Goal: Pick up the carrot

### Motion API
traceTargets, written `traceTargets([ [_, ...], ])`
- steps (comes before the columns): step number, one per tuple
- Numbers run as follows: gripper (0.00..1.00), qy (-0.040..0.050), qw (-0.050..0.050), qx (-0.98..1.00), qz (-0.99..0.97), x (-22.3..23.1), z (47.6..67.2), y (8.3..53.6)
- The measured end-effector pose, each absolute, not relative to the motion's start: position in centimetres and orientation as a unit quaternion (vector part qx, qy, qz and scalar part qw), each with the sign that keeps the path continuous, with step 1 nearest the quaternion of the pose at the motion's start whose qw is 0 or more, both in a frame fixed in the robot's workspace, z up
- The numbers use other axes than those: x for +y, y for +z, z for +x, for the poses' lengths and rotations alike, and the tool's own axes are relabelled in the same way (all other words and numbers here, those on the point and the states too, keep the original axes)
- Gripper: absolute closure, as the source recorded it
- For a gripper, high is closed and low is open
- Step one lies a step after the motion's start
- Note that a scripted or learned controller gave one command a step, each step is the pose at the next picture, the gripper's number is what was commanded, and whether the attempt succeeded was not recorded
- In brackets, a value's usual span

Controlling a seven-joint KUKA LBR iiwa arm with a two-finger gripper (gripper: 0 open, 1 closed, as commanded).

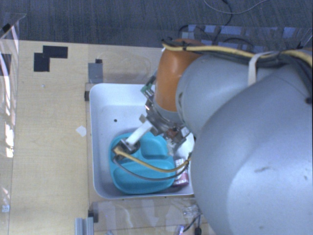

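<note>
From my remote seat I see a strip of grey carpet (98,9) along the top, with one thin cable (244,5) looping across it, and below it the pale wooden bench (44,155), which takes up the left and middle. The biggest thing on screen is the grey arm (254,146), coming in from the right and covering that whole side, its orange band (168,80) sitting over the far right part of a bin. I count one white bin (105,111) in sight, shallow and square-cornered. One teal, rounded plastic item (134,173) lies in its near half, against the front wall. The gripper (156,138) hangs low over that teal item, just at its far edge; I cannot tell whether it is open or closed, or whether anything is in it. One yellow cable (146,166) droops across the teal item. I cannot tell where the carrot lies. On the bench I count two black tape marks (49,58) toward the far left and two small metal brackets (95,72) by the bin's corners.
</note>
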State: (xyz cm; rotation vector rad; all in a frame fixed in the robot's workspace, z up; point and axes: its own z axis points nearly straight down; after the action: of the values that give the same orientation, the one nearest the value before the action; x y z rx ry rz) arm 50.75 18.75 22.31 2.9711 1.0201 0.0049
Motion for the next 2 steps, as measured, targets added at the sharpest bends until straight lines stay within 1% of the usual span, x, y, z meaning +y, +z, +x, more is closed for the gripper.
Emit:
traceTargets([
  [1, 0.00, 0.0024, -0.001, 0.215, 0.977, 20.1, 56.5, 22.4],
  [2, 0.00, 0.0022, 0.000, 0.311, 0.950, 19.7, 58.1, 30.1],
])
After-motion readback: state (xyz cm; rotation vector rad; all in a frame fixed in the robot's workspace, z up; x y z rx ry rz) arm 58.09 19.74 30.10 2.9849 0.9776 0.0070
